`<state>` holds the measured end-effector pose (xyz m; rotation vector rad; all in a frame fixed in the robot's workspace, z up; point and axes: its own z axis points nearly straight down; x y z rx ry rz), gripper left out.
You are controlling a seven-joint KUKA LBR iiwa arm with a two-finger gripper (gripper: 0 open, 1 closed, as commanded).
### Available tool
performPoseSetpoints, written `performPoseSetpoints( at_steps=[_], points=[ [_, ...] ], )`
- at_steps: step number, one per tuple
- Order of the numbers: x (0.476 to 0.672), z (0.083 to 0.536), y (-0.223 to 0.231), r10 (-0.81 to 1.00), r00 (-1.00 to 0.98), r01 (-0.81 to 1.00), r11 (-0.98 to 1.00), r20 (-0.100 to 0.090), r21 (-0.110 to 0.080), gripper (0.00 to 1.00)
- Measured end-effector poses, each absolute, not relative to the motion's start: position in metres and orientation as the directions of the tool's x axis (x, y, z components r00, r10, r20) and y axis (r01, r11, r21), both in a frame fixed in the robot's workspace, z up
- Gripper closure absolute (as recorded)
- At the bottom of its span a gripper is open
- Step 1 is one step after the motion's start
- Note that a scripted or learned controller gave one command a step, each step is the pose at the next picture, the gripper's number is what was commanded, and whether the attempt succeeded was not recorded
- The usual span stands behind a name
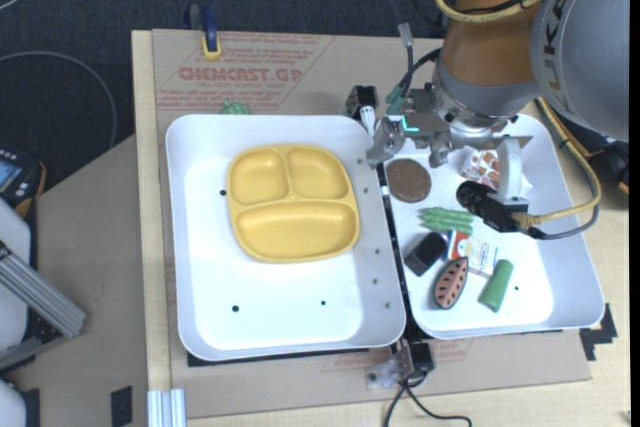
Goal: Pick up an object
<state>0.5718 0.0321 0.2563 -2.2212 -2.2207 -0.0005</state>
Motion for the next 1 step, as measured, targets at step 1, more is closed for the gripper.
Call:
performPoseSetpoints(
  at_steps=[1],
  points=[
    [0.5673, 0.2365, 0.1024, 1.0, -0.008, 1.0, 0.008, 0.003, -0.005, 0.0]
  ],
)
